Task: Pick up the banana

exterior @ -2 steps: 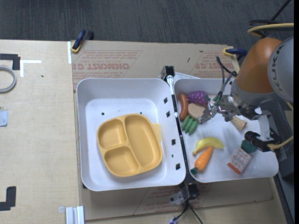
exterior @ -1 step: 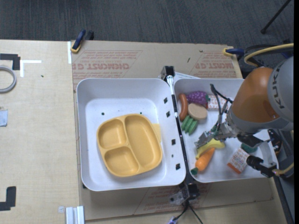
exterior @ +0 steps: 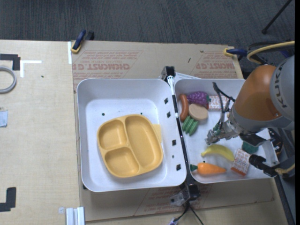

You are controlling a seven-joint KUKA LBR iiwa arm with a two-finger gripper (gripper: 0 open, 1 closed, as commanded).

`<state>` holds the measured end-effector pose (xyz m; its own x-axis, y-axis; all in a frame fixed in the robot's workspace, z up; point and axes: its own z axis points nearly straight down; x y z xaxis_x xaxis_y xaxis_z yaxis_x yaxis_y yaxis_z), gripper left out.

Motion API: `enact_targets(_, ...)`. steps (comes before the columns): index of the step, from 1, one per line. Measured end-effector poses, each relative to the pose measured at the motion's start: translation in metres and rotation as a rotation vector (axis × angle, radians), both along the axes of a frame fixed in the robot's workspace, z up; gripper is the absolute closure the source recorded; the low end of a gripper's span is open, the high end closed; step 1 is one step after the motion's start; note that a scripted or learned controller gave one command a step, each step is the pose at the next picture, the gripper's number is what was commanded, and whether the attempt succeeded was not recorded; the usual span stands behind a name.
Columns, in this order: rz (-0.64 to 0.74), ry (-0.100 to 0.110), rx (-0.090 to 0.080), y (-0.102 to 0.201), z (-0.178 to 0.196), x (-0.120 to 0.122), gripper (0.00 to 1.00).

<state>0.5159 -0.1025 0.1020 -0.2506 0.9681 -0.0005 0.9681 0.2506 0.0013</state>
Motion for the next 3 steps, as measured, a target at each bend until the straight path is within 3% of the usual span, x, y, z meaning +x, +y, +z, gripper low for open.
enact_targets(1,0.001,0.0,0.0,0.0,0.0,0.0,0.0)
enact_targets(2,0.263,0.0,0.0,-0.042,-0.01,-0.038,0.0)
enact_targets(3,0.174,0.001,0.0,0.002,-0.01,-0.038,0.0)
